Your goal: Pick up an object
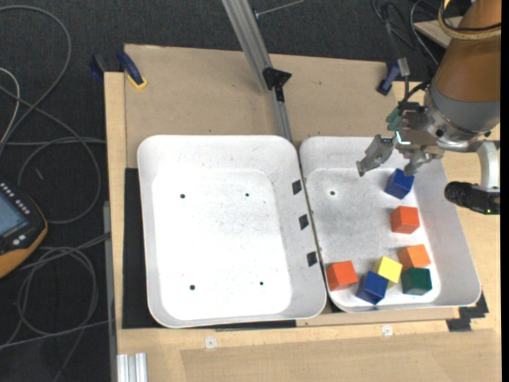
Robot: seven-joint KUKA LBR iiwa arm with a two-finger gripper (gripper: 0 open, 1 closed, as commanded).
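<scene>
My gripper [392, 165] hangs over the back of the right bin [350, 221], its two fingers spread wide apart and open. A blue cube [400, 184] lies in the bin just below and slightly in front of the fingertips, nearer the right finger [414, 164]; nothing is between the fingers. Further forward in the same bin are an orange cube [405, 219], a second orange cube [413, 255], a yellow cube [390, 269], a green cube [416, 280], another blue cube [371, 286] and a red-orange cube [342, 274].
The left bin [151, 157] lies beside the right one, with black clips [302, 221] along the shared rim. A slanted metal bar [254, 46] crosses the bench behind the bins. Blue clamps [131, 68] sit at the bench's back corners.
</scene>
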